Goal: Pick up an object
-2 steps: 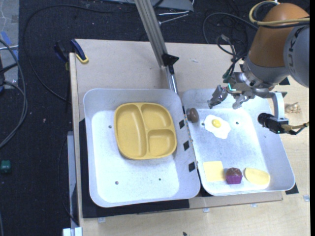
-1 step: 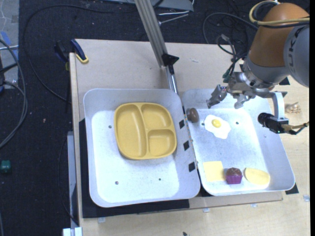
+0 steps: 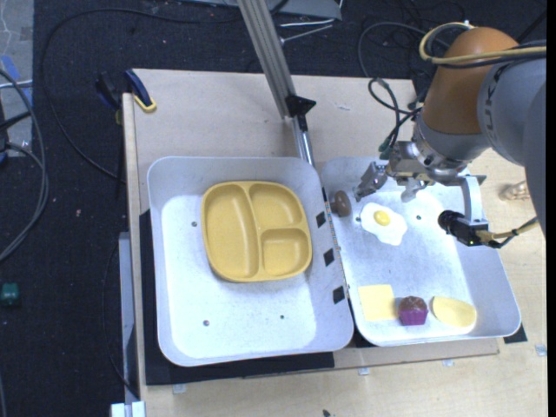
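Camera view looks down on two white bins side by side on a wooden bench. Taking the fried egg (image 3: 383, 222) as the landmark: it lies in the upper part of the right bin (image 3: 486, 272), a white toy with a yellow yolk. Just left of the egg, against the bin's left wall, sits a small brown piece (image 3: 340, 203). Well below the egg, along the bin's near edge, three things lie in a row: a yellow cheese slice (image 3: 376, 302), a purple piece (image 3: 413, 310) touching or nearly touching it, and a pale yellow slice (image 3: 453, 312) just beside that.

The gripper (image 3: 380, 177) hangs just above and slightly left of the egg, its metal parts pointing down toward the bin's upper left corner. Whether its fingers are spread or closed cannot be told from this slant, and nothing is seen held in them. The arm (image 3: 473, 94) rises up and to the right of the egg, orange band above the wrist.

Far left of the egg, the left bin (image 3: 174, 320) holds a yellow tray (image 3: 256, 230) with three compartments.
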Robot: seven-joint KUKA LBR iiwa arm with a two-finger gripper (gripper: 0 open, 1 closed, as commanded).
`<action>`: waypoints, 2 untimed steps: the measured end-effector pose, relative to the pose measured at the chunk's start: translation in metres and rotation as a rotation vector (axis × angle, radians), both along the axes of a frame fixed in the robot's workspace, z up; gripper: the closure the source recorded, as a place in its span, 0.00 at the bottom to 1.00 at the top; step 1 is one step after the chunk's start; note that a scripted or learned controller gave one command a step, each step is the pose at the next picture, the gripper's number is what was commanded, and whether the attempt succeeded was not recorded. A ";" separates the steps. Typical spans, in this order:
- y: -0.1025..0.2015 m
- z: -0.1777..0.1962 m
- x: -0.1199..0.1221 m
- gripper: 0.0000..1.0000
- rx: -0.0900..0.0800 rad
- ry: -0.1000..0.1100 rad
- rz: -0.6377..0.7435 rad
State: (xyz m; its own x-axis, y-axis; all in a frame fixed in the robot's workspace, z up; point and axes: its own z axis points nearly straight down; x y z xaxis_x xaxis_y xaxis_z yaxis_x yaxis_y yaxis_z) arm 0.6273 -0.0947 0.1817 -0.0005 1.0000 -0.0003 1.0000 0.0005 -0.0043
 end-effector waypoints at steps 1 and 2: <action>-0.003 -0.044 0.001 0.00 0.000 0.000 -0.001; -0.006 -0.083 0.005 0.00 -0.007 -0.016 -0.001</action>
